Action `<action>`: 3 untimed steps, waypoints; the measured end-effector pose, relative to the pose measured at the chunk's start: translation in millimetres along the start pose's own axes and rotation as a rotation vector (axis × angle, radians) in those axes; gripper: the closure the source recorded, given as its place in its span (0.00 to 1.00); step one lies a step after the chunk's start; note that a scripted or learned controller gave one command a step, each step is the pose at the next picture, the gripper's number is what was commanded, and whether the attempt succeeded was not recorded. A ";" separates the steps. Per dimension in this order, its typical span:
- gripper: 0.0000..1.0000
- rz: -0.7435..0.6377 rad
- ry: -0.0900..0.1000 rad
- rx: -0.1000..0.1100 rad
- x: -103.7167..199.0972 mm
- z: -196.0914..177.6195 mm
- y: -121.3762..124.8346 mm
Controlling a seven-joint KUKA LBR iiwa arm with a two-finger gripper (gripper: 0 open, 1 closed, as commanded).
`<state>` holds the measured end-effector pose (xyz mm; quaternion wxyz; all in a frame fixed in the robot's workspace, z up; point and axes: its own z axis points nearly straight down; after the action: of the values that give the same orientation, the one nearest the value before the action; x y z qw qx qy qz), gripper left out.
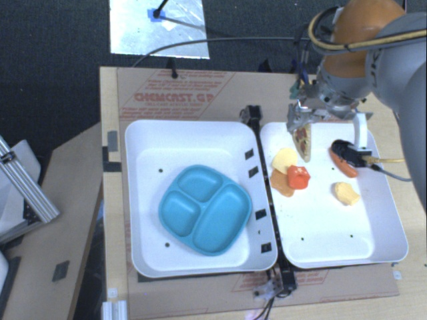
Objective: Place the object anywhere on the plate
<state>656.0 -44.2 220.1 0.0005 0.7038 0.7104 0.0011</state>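
Here, pincer (303, 133) clamped on pizza slice (304, 143), long axis vertical, tip downward

Both white bins (200, 139) look like smooth plastic with a slight sheen. The blue plate (203, 209) is matt-ish plastic, three compartments moulded in. Underneath sits brown cardboard (180, 89) with red print, plain and matt. The food bits (290, 172) look like glossy toy plastic. A crinkly silver sheet (157, 19) up top reads as shiny foil.
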 end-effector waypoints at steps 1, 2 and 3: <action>1.00 -0.002 0.001 0.001 63.5 -3.2 -6.0; 1.00 -0.001 0.001 0.000 112.1 4.4 -3.5; 1.00 0.000 0.001 0.000 168.2 10.1 -1.8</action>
<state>652.7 124.1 210.2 0.0004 0.7037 0.7105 0.0014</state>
